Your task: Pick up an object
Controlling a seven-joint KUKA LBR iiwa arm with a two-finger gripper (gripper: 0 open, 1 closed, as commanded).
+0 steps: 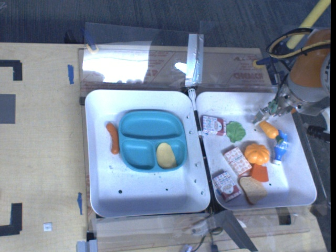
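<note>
- While the gripper [269,109] hovers at the right bin's [304,193] far corner, finger state: cannot tell.
- Orange carrot piece [268,129] lies just below it, long axis slanting toward the blue bottle [281,148].

A pale wooden bench [37,156] fills the left and lower part of the view, marked with black squares [11,70] and bits of blue tape [70,73]. Beyond it lies dark blue-grey floor [157,4]. A clear plastic sheet [136,62] along the far edge catches a bright glare of light.
</note>
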